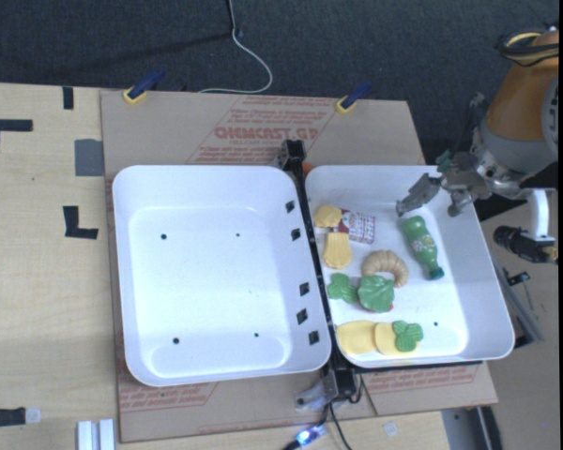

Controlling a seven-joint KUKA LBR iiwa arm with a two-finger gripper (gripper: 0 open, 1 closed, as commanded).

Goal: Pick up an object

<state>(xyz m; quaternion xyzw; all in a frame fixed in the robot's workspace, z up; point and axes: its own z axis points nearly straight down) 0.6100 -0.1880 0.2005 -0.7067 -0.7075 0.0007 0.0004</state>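
Observation:
My gripper [437, 201] hangs open over the back right part of the right bin [479, 279], with one finger [416, 198] to the left and the other [459, 202] to the right and nothing between them. Just below it lies a green bottle [419, 245]. In the same bin are a croissant [386, 265], a small red-and-white packet [359, 226], yellow pieces [334, 234], green leafy pieces [366, 292], and a yellow slice [358, 337] by a green piece [408, 335] at the front.
The left bin [206, 270] sits beside the right one, joined by a black divider [305, 270]. Both rest on a cardboard sheet [253, 129] held by clamps [143, 86]. A cable [249, 50] runs across the dark floor behind.

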